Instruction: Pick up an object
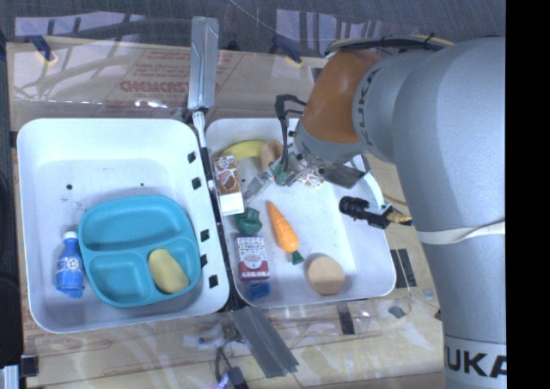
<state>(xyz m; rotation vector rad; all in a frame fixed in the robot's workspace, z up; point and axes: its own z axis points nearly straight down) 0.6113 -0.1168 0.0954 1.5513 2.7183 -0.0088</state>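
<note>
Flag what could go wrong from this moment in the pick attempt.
The gripper is low in the crowded back of the right bin, near the banana and a small carton, so it may nudge neighbours or grab two things. The toy carrot is tapered and might slip from a pinch. The arm hides part of that bin, so contact there may go unseen.

"UKA" of KUKA logo on arm base point(475, 366), bottom right; faint reddish print on cardboard sheet point(155, 78), unreadable.
</note>
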